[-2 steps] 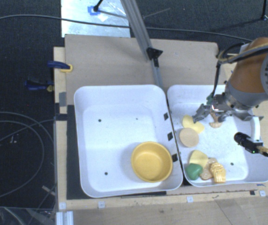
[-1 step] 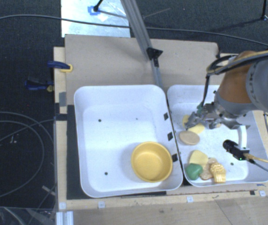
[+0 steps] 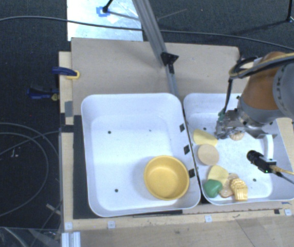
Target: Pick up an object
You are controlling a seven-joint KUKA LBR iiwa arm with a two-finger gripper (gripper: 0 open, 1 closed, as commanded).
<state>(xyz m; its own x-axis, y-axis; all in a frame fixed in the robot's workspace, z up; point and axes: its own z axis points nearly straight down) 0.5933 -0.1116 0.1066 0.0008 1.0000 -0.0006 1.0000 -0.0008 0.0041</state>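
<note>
Dark carpet with loose cables runs around a plywood bench [image 3: 136, 66], and on it two shallow white bins sit side by side, with a camera pole slanting down from above to their shared edge. From the overhead camera, the left bin [image 3: 116, 112] carries a yellow bowl [image 3: 166, 177] near its front right corner. The right bin [image 3: 203, 107] holds the small stuff: a pale yellow wedge [image 3: 204, 137], a tan round disc [image 3: 207, 154] just below it, then a cluster at the front of a yellow-green piece [image 3: 218, 172], a green piece [image 3: 212, 188] and a golden ridged piece [image 3: 239, 189], all crowded together and touching. The arm comes in from the right and its gripper [image 3: 226, 130] sits low in the right bin, with a small tan object [image 3: 236, 135] right at its tip. Whether that object is between the jaws or merely beside them, I cannot tell, nor how wide the jaws stand. That is the worry, I think: if the piece is only nudged sideways, the gripper could close on nothing, or catch just an edge and drop it on the lift. The wedge lies near enough that it might get knocked too.
</note>
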